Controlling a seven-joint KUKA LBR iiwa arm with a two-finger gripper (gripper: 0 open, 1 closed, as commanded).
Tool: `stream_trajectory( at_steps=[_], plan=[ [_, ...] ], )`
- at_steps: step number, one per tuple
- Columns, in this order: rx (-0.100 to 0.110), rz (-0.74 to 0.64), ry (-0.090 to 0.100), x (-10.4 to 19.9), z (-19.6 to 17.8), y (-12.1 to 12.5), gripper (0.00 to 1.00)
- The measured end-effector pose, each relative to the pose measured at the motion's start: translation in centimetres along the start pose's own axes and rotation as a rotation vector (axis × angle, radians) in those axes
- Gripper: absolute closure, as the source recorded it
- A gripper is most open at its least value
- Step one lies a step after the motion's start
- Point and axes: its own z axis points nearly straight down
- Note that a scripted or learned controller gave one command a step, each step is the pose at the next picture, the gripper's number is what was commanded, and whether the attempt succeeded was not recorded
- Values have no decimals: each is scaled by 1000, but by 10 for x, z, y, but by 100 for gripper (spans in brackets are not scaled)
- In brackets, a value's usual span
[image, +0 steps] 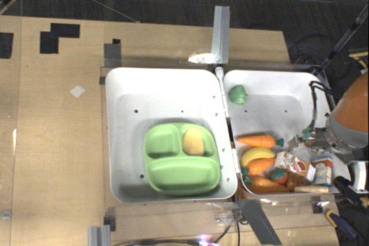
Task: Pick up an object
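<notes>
1. The grey arm with its orange band sits at the right edge, over the right-hand shallow white bin; the gripper appears as dark hardware near that bin's right wall, and I cannot tell whether it is apart or together.
2. Candidates for picking lie heaped in the right bin's near corner: an orange toy carrot, a yellow toy banana, a small printed carton and more orange pieces (too jumbled to separate).
3. A round green toy lies alone near the far left corner of that bin.
4. The left-hand white bin holds a green compartment tray with a yellow lemon-like fruit in its upper right compartment.
5. Judged progress: nothing looks lifted, so approach, grasp and lift all remain.
</notes>
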Motion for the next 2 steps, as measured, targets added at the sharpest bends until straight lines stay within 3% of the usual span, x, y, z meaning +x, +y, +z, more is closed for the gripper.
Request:
stream_trajectory(
  at_steps=[1,2],
  plan=[
    [6,-103,3,69,-8,19,0],
    [-12,-360,-4,108,2,21,0]
  ],
)
